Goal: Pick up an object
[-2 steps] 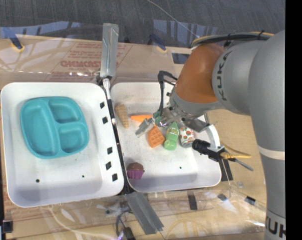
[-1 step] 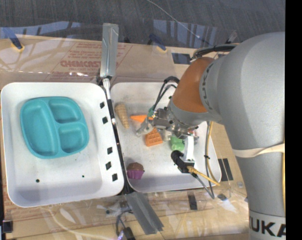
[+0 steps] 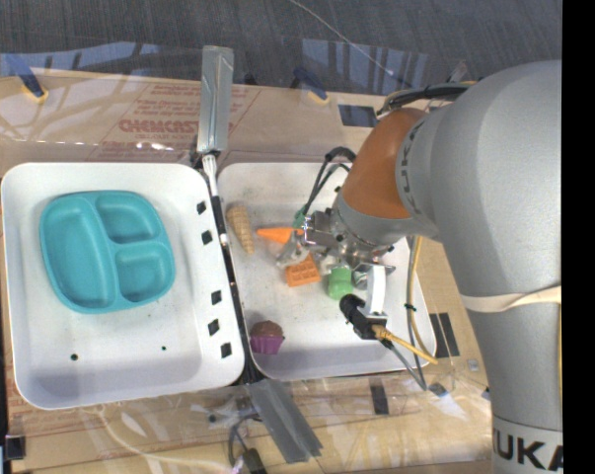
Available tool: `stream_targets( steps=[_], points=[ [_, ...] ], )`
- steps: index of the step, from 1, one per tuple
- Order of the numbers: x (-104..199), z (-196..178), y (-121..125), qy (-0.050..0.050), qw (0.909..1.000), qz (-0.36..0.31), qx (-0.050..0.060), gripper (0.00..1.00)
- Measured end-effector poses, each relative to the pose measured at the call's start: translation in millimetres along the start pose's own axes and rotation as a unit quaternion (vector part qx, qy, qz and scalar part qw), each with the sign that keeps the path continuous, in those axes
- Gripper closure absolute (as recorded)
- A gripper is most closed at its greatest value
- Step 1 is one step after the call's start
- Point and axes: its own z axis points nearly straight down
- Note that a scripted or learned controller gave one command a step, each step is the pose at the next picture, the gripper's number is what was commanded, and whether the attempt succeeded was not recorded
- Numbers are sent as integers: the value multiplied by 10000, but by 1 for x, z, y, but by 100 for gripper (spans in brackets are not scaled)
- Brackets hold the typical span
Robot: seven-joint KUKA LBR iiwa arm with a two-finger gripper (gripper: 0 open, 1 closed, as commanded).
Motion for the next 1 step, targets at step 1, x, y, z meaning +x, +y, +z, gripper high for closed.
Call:
stream_targets(
  steps=[1],
  points=[
    [47,9,53,5,9626,2710,-24,100]
  ],
)
